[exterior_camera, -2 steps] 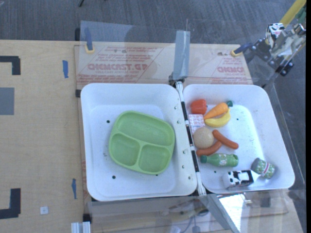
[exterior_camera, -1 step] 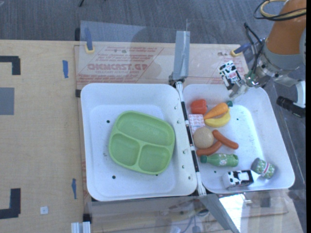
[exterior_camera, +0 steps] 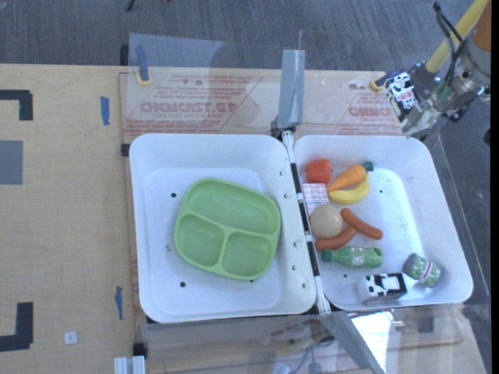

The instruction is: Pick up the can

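Two shallow white bins side by side on the bench. In the left bin, a green divided plate, lying flat near the middle.

In the right bin, a crowd along the inner wall and the far edge: a red pepper-like piece at the far inner corner, an orange carrot just beside it, a yellow banana touching the carrot's near side. Below those, a small white-and-red packet, then a tan round thing, with two red sausage shapes beside and below it. Nearer still, a green bottle lying on its side. By the near edge, a black-and-white patterned item.

At the near outer corner of the right bin, the can: green and white, tipped on its side, just beside the black-and-white item and close to the bin's wall. Bare floor between it and the sausages; nothing lying on top of it.

Beyond the far outer corner of the right bin, outside its rim, the gripper, hanging off the grey arm with a yellow-orange part above. Close to it, a black-and-white block, too blurred to say whether clamped or merely beside. Finger spread impossible to tell. Can well apart from the gripper, at the opposite end of the bin's outer wall.
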Robot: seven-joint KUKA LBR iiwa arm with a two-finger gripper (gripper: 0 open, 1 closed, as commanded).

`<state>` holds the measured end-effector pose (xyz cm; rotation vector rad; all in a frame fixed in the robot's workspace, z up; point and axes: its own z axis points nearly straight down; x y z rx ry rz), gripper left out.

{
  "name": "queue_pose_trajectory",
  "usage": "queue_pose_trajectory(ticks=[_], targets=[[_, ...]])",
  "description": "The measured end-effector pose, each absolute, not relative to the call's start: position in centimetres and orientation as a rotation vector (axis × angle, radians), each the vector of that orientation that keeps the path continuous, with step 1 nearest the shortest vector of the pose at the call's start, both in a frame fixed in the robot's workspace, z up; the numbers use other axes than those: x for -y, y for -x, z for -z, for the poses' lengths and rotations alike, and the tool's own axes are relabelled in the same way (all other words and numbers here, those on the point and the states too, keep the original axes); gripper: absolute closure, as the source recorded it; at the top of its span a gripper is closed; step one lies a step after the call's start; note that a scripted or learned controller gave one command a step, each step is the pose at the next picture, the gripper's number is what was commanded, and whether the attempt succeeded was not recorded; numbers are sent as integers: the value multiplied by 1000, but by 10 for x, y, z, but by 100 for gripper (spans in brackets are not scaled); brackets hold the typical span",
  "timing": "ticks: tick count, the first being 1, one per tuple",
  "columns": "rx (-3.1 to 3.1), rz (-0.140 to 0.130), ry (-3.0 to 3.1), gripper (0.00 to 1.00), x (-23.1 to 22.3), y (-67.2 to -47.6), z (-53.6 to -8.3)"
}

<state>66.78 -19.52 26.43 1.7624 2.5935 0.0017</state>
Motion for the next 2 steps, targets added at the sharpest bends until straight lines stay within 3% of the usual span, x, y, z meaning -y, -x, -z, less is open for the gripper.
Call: queue_pose_trajectory(ticks=[1, 2], targets=[[-2493, -1, -1901, 100, 223, -668, -332], [-2531, 0, -1860, 100, 188, -667, -139]])
